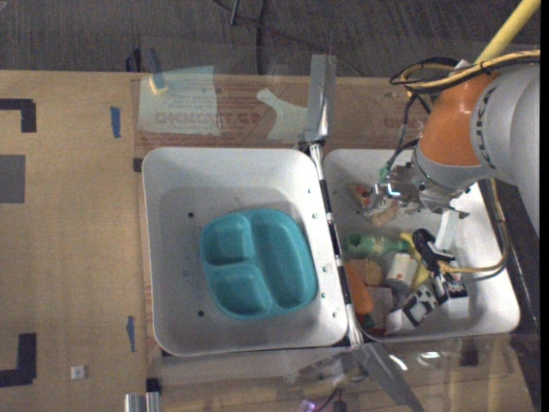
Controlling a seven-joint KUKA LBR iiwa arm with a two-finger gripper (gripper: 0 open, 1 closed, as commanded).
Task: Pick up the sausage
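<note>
Brown bench surface (69, 230) bearing two shallow white bins side by side, seen from above at a slant.

The gripper (391, 189) hangs low over the upper left part of the right bin (504, 314). Whether it is open or closed cannot be told, and nothing can be seen held in it. The sausage (383, 215), taken to be the pale tan piece, lies on the bin floor just beside the gripper at its 6 o'clock. A small reddish piece (364, 194) sits just at the gripper's 9 o'clock, near the bin's left wall.

From the gripper, the orange band (450, 131) and grey arm (510, 123) lead away toward 2 o'clock, crossing the bin's upper right rim.

Farther out at 6 to 7 o'clock the toys crowd together: a green piece (367, 245), a round tan piece (366, 271) and an orange piece (359, 296) that lies along the left wall. Bare floor shows along the bin's right wall, and again toward its upper left corner at the gripper's 11 o'clock.

The left bin (171, 178) holds a teal divided plate (257, 260) near its centre, with bare floor on every side of it, widest toward 12 and 9 o'clock. A clear sheet (184, 106) lies on the bench beyond that bin's far rim.
</note>
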